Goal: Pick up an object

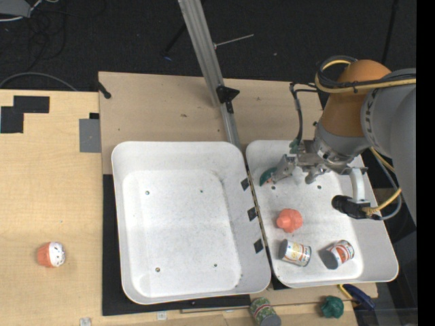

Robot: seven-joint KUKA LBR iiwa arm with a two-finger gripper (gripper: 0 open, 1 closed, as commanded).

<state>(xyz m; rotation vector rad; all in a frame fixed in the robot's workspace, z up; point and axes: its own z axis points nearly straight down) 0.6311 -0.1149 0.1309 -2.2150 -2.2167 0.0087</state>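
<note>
- Camera view: the gripper (293,170) hangs over the right bin (384,267), near its far left corner.
- Its fingers are spread, grasping nothing.
- A teal object (267,176) lies just left of the fingertips.
- A red ball (289,220) lies nearer the camera, apart.

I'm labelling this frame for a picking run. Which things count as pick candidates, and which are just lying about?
Job:
- claw
- red ball
- white can
- red-and-white can
- green object near the claw

Lying about:
- orange-and-white ball
- green lump
- can at the front edge
</note>
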